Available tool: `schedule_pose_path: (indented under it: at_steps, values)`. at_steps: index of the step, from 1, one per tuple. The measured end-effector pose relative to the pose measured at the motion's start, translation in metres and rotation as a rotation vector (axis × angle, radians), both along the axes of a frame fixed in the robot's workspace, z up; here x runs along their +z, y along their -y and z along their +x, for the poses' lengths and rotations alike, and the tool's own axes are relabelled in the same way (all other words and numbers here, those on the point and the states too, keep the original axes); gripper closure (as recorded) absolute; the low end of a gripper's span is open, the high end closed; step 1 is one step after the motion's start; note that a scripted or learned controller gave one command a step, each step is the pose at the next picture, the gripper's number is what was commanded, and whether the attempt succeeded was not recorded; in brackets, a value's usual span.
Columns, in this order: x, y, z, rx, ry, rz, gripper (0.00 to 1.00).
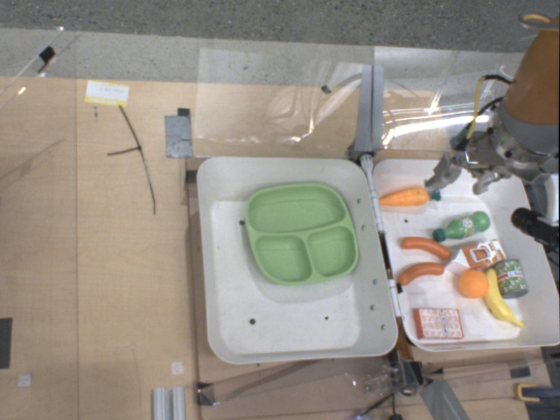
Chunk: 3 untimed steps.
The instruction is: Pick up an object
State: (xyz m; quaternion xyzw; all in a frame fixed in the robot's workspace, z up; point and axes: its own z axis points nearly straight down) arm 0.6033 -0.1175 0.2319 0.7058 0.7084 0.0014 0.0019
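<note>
- Over far edge of right bin [516,344]: gripper [464,171] hangs w/ fingers spread apart, nothing between them. One finger tip sits just beside leaf end of carrot [404,198]; contact cannot be told.
- Arm [535,94] enters from right, orange band above grey wrist.
- Right bin, far-left corner: carrot lying flat, pointed end toward the left wall.
- Right bin, mid: green bottle [462,227] on its side, white cap toward right.
- Left side of right bin: two sausages [425,247], one nearer far edge, other [419,273] below it, both lying flat, apart.
- Near-right area: orange [472,283] touching banana [499,303]; green can [511,279] just beside banana; small orange-white packet [484,253] above the orange.
- Near edge of right bin: red-patterned flat box [438,324].
- Left bin [219,322]: green divided plate [302,233] at centre, three compartments, nothing in them.
- Bench [87,261] at left: yellow label [107,93] and thin dark cable [140,160].
</note>
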Motion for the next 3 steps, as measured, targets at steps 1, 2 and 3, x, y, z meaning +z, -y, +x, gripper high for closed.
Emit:
schedule_pose_path:
  at_steps: [1,2,3]
  values:
    - [-0.073,0.029,-0.027,0.059,-0.001,-0.001,0.00]
    - [-0.128,0.028,-0.023,0.082,0.026,-0.009,0.00]
    - [-0.140,-0.006,-0.061,0.279,0.000,-0.001,0.00]
